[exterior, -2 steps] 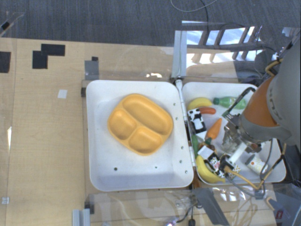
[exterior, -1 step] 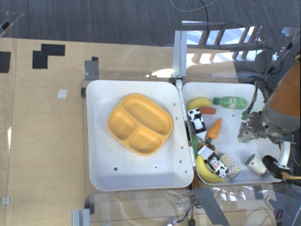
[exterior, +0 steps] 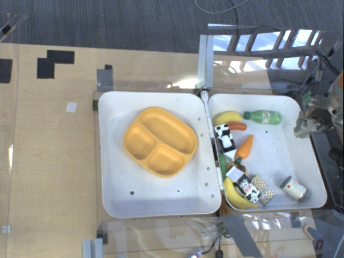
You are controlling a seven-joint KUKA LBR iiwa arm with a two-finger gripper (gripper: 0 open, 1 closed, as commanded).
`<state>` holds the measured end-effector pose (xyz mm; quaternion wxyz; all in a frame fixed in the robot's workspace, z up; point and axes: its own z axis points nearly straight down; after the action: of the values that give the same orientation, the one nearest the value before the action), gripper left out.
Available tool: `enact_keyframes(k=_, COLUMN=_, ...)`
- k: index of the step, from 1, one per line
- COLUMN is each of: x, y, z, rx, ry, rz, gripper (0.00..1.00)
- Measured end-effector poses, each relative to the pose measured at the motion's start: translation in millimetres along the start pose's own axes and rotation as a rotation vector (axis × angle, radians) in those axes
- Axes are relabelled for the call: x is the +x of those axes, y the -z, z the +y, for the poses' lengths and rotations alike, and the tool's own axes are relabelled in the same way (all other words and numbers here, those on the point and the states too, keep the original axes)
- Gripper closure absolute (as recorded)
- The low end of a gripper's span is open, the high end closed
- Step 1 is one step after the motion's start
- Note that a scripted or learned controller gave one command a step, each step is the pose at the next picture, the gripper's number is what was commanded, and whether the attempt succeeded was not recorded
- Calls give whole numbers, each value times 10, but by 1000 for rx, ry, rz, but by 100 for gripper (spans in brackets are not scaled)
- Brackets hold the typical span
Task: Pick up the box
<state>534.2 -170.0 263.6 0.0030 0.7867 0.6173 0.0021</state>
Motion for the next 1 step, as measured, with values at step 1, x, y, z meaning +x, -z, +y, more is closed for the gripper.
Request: enact_keyframes(k=1, x=409, y=-1731, z=-32, rx=-7, ry=61, rz=3, gripper=100)
